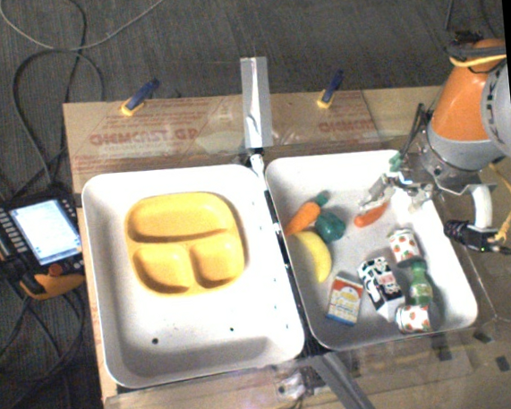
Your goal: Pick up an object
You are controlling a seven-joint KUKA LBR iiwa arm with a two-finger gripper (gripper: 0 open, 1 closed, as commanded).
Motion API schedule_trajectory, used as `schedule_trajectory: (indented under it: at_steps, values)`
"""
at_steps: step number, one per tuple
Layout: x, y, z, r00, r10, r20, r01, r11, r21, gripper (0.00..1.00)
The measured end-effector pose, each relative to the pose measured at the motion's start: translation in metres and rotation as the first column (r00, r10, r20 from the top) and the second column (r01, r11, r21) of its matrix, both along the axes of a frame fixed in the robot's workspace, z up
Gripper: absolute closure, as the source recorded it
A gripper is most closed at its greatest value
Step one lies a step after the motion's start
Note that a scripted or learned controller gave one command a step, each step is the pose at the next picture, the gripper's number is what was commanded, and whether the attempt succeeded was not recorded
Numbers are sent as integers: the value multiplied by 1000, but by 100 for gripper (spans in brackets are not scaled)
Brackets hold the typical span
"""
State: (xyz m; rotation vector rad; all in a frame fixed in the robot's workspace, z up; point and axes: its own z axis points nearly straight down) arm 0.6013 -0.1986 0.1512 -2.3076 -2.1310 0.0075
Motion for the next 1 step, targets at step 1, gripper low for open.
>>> schedule_trajectory:
  at_steps: [1]
  values:
    - [13, 15, -62, 996, 94, 11, -94, 996, -4, 0]
